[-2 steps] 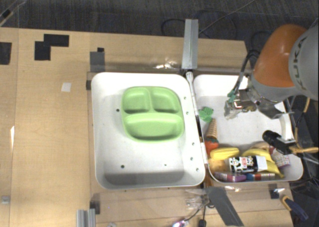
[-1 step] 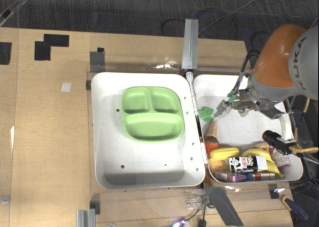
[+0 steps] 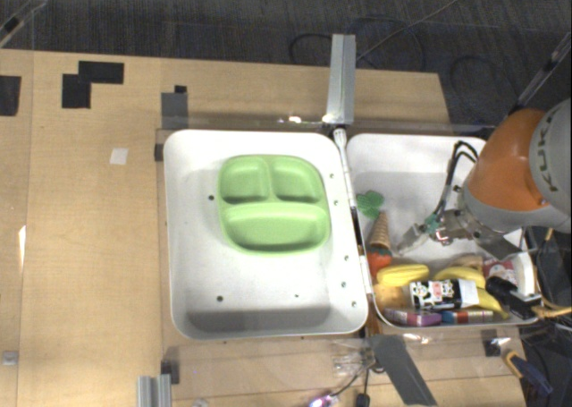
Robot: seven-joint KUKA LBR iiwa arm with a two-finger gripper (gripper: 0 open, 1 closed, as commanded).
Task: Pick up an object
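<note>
While the green divided plate [image 3: 272, 202] fills the left bin [image 3: 188, 244], the right bin [image 3: 402, 164] keeps bare floor at its far end — objects crowd its near edge. Gripper [image 3: 427, 233] hangs with fingers spread, holding nothing; the yellow banana [image 3: 401, 274] lies just near-left of it.

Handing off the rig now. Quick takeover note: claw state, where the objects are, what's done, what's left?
Claw: low in the right bin, above the pile, nothing visibly between its fingers; open or shut can't be told.
Objects: banana, dark bottle and ice-cream cone crowd the right bin's near edge; a small green piece lies beside the cone.
Left bin: holds a green divided plate.
Done: no pick yet.
Left: grasp one object and lift.
</note>
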